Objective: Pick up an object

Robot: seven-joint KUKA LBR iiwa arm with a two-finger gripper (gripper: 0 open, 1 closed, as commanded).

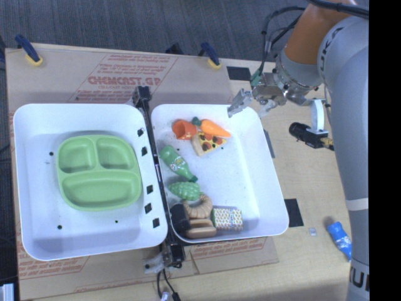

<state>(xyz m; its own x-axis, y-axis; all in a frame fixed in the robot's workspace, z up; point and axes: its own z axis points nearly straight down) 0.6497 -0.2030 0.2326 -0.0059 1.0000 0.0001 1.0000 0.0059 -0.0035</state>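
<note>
The gripper [250,103] hung over the far right corner of the right bin [266,168], its fingers spread apart with nothing between them. The step in hand looked like the approach: no object had been picked yet.

The candidates all lay in the right bin. At the far end, just left of the gripper, sat an orange cup [183,129], a carrot [215,128] and a pizza slice [208,143], bunched and touching. A green bottle [176,162] lay along the left wall, with a green bumpy piece [185,190] nearer. At the near end were a tan ring [199,208], a patterned block [227,217] and a brown piece [199,232], close together. The left bin [31,168] held a green tray [98,171].

The carrot seemed the closest target. The next move would call for shifting left and nearer over it, then descending with the fingers straddling its narrow width, clear of the pizza slice.
</note>
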